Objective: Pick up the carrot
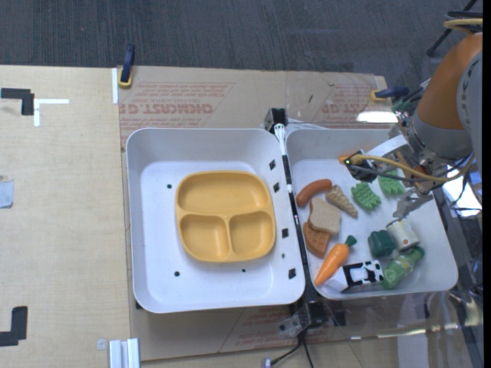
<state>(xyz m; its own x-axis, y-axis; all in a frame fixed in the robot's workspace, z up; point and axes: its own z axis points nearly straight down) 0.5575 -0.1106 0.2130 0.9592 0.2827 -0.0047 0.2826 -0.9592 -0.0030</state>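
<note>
Over right bin (437, 271) we see arm (453, 83) reaching in from right. Gripper (410, 198) hangs near green toys; we cannot tell how it stands. Carrot (334, 261) lies near bin's front left, tilted, green top up-right, touching waffle (316, 238). Bread (325, 216) and sausage (314, 191) just behind. Left bin (146, 228) holds yellow tray (225, 215).

The carrot (333, 261) is orange with a green top. The tray (225, 215) is yellow. The bins (146, 228) are white.
</note>
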